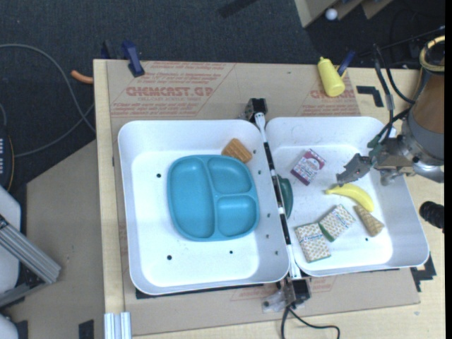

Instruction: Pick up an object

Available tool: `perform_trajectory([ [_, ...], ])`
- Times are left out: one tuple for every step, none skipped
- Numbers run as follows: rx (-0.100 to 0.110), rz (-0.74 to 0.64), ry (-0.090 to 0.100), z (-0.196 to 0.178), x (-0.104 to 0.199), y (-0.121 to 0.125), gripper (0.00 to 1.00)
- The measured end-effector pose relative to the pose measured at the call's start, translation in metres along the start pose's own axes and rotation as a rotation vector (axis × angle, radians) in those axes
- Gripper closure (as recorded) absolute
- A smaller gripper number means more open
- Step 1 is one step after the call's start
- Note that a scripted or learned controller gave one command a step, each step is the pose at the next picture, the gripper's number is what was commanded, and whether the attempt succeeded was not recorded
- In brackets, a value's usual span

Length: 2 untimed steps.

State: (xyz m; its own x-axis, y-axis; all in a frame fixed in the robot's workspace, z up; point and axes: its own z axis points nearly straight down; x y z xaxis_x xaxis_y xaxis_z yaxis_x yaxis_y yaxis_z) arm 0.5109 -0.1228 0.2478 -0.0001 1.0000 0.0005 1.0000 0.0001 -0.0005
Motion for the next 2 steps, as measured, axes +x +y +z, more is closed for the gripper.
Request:
perform_trajectory([
  [-0.001, 0.001, -0.002, 0.073, -0.094, 0.066, 0.0],
  [-0.005, 0.0, 0.0, 0.161, -0.076, 0.053, 0.0],
])
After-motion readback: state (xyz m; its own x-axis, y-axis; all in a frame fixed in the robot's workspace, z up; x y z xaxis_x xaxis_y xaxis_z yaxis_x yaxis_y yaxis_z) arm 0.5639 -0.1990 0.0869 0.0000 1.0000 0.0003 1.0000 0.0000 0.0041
